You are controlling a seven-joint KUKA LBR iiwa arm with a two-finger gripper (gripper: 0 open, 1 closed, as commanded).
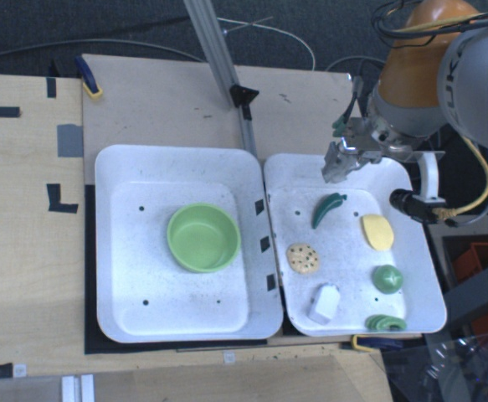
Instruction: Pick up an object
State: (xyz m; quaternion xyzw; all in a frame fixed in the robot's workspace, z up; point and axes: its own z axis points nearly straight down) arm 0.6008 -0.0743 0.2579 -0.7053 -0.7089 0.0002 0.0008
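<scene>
Nearest the camera, at the front edge of the right-hand shallow white plastic bin (419, 304): a small green ridged plastic piece (385, 323), lying against the front rim. Just left of it, a small white blocky plastic piece (325, 302). Behind these, a round green ball-like toy (387, 278), a tan round cookie with dark chips (302, 258), a yellow rounded lump, toy food by the look (378, 231), and a dark green curved pepper-like toy (327, 208) near the bin's middle.

Left-hand shallow white plastic bin (126, 308): one pale green plastic bowl (202, 237), upright, near centre.

The arm's two-finger gripper (338, 167) hangs over the back rim of the right bin, just behind the green pepper toy and apart from it. Jaws: cannot tell whether spread or pressed together; nothing visible between them.

Handling judgement: the pepper toy is the closest candidate. Probably light, stiff, smooth plastic; curved body may slip or roll, so take it across the narrow middle. The cookie lies flat and looks hard to get under.

Surroundings: pale wooden tabletop (26, 224) with dark tape marks, a grey metal pole (214, 36) slanting in from the back, loose cables on dark flooring behind.
</scene>
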